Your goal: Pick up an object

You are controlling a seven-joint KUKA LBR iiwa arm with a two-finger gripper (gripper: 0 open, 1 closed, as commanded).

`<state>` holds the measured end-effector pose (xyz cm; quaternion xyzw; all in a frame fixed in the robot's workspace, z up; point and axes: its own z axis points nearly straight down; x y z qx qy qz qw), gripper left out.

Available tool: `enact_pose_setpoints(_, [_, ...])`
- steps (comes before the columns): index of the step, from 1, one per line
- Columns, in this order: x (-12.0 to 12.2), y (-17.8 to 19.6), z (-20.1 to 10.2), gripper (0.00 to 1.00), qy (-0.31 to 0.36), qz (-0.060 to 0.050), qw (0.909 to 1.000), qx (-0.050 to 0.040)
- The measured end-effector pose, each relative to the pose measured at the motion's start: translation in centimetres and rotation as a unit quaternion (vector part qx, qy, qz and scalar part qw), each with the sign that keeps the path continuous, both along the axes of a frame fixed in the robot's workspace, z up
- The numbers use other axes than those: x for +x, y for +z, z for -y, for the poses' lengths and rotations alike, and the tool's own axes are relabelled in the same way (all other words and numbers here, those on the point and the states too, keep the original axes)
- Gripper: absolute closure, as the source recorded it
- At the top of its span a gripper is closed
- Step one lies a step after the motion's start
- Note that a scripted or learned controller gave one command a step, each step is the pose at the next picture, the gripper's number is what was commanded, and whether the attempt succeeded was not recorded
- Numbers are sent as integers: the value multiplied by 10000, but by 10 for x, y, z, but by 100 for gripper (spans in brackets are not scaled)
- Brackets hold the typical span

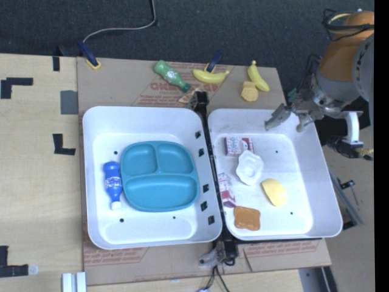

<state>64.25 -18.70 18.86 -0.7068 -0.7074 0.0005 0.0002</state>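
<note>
Lowest in our right bin (322, 212) we see a brown toast slice (247, 218), while our gripper (288, 119), fingers spread and holding nothing, hangs over that bin's upper right corner, apart from the yellow lemon (275, 192), white egg (248, 166) and red-and-white packet (237, 145).

Red print runs across the cardboard (159, 91) under the bins, too faint to read. Small red-and-white carton (237, 145) in the right bin carries printing, also illegible. Blue bottle (112, 184) label unreadable too.
</note>
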Motion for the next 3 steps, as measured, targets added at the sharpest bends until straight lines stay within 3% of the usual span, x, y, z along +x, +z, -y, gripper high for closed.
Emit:
enact_pose_setpoints(1, [-35, -102, -68, 0, 6, 11, 10000, 3])
enact_pose_setpoints(2, [11, -103, -92, 0, 6, 18, 10000, -2])
enact_pose_setpoints(3, [11, -93, -92, 100, 11, 18, 10000, -5])
